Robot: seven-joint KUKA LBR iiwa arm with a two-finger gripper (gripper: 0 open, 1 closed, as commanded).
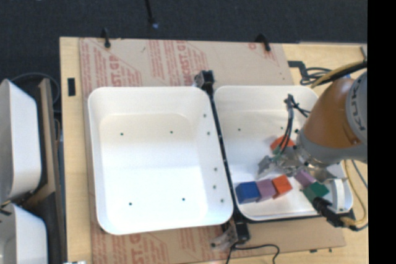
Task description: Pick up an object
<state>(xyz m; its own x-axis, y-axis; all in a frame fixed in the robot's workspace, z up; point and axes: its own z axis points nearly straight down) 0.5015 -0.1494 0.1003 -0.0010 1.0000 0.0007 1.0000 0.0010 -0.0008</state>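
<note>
Wooden bench (154, 62) on dark floor, two white bins side by side. Left bin (154, 157) white. Right bin (247, 108), near front edge: blue block (248, 192), purple block (266, 188), orange block (281, 185) (touching in row). Gripper (272, 162) just above them; finger state unclear.

camera view: fixed overhead | tilted down | both bins (99, 133) framed | mid distance

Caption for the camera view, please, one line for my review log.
KUKA arm's gripper lowered into the right bin above a blue block, purple block and orange block.
</note>
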